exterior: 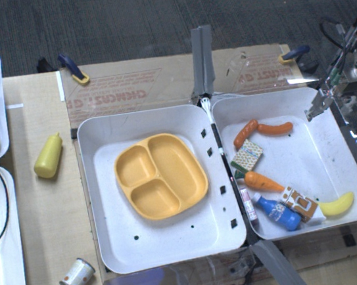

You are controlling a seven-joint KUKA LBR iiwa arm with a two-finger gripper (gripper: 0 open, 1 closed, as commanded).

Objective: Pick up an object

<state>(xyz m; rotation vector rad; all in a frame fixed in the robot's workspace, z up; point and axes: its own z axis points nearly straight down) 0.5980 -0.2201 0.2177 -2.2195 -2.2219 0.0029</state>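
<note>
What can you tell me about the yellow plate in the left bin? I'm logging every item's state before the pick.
The yellow plate is a rounded-square tray that looks like matte plastic, split by raised ridges into three compartments: two at the back and one at the front. It lies flat and right side up on the floor of the left bin, turned slightly askew, roughly central. Its compartments hold nothing, and nothing else touches it.
</note>
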